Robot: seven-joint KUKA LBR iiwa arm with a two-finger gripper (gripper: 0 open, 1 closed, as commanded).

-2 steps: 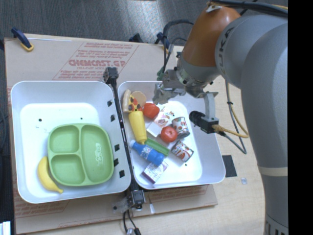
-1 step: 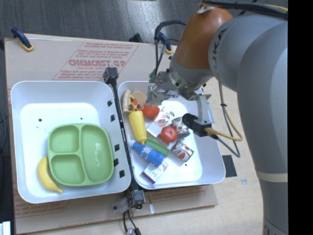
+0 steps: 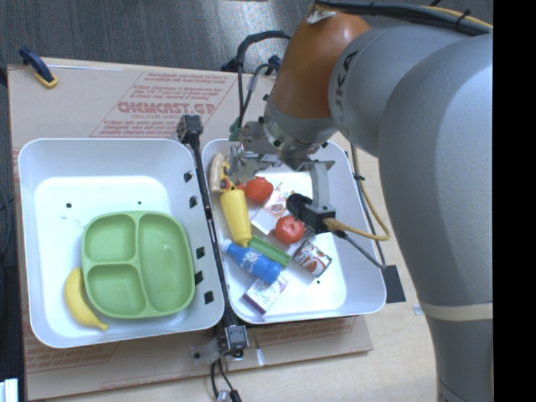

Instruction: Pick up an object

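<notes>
My gripper [image 3: 249,167] hangs low over the back left part of the right bin [image 3: 362,279], under the orange-banded wrist. Just below it lie a red round object [image 3: 259,190] and a yellow bottle [image 3: 236,213]. Further forward in the same bin are a second red object [image 3: 290,229], a green stick-shaped item [image 3: 269,249], a blue bottle [image 3: 254,261], a red and white packet [image 3: 312,260] and a small box [image 3: 265,292]. A pale banana-like piece [image 3: 217,172] rests against the bin's left wall. The wrist hides whatever lies beneath it.
The left bin [image 3: 50,174] holds a green divided plate [image 3: 138,264] and a yellow banana [image 3: 80,301] at its front left. The bulky grey arm covers the right side. Cardboard [image 3: 167,99] lies behind the bins, with a blue and yellow clip [image 3: 38,66] at the far left.
</notes>
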